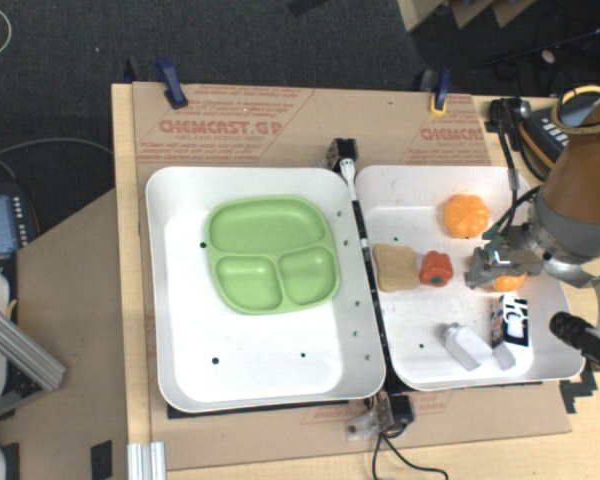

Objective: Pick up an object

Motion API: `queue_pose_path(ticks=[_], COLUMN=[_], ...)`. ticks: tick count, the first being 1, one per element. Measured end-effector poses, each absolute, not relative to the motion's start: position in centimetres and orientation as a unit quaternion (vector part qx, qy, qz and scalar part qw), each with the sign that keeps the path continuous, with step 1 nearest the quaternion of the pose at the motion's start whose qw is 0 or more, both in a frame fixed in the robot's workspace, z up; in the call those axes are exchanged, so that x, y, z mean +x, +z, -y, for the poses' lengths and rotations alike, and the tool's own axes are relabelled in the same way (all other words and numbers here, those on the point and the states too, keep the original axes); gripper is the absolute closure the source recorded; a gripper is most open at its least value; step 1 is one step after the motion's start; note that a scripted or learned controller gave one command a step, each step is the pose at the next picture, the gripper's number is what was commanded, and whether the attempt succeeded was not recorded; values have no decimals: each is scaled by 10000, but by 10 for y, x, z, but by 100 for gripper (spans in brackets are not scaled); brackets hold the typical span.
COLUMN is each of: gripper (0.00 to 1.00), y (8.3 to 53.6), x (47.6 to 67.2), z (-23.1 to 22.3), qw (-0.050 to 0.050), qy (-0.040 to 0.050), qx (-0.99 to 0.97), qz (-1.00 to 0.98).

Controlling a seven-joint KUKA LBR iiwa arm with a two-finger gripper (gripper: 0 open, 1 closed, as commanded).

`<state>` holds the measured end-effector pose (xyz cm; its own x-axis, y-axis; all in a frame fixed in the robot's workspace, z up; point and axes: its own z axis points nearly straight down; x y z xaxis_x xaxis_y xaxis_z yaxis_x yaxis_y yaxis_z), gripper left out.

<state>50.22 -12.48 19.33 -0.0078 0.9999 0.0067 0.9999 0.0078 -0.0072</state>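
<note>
Reaching in from the right, the grey arm (580, 193) with its orange band hangs over the right-hand bin (410, 188), and its gripper (493, 266) sits low above the bin's right half. Whether the gripper is spread or pressed together cannot be told from this slanted view, and nothing can be seen clamped in it.

Several objects lie in that bin. An orange pumpkin-shaped toy (465, 215) rests toward the far side, just left of the arm. A small red pepper-like piece (436, 268) lies near the middle, just left of the gripper and touching (or very nearly touching) a tan, bread-like slab (396, 267) that sits against the bin's left wall. A bit of another orange item (507, 283) peeks out right under the gripper, mostly hidden. Nearer the camera, a black-and-white packet (513, 322) lies by the right wall, and a small grey block (466, 346) rests to its left, close to the near rim.

The left-hand bin (180, 298) holds a green divided plate (272, 254), one large compartment on its far side and two smaller ones on its near side. Both bins stand side by side on a brown cardboard sheet (240, 118).
</note>
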Motion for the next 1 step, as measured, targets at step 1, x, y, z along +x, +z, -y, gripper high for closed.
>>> queue_pose_path(ticks=[1], gripper=[100], y=[205], x=[479], z=[48], qw=[31], qy=[-6], qx=[-7042], qz=[7100])
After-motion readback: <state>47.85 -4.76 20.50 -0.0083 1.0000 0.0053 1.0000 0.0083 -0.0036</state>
